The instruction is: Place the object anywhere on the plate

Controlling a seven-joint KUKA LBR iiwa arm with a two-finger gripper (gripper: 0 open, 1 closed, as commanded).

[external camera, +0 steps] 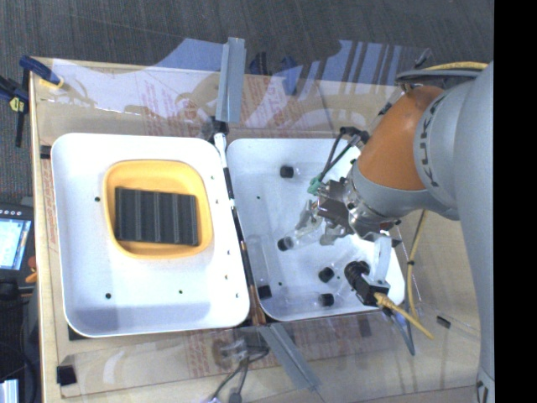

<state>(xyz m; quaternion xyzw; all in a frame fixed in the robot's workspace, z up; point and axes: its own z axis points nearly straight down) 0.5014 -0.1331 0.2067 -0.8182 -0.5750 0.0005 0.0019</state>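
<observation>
A grey KUKA arm with an orange wrist band [394, 154] reaches in from the view's right and holds its two-finger gripper [312, 227] over the shallow white right-hand bin [260, 187]. Whether the tool stands wide or narrow cannot be told from this angle.

Just beside the gripper's tip, on the side away from the arm, a small dark rounded piece [285, 243] lies on the bin floor. Whether the tool touches it cannot be told. Below the gripper in the view sits a small black knob [326, 273], with a second black knob [325, 299] just past it. A small black block [264, 291] rests farther off in the bin's lower left corner. Above the gripper in the view, near the bin's far wall, lies another small black lump [287, 172].

Well apart from the tool, across the divide between the bins, the shallow white left-hand bin [75, 225] holds a yellow rounded-square plate [155, 173]. A dark ribbed rectangular slab [158, 215] lies on its middle.
</observation>
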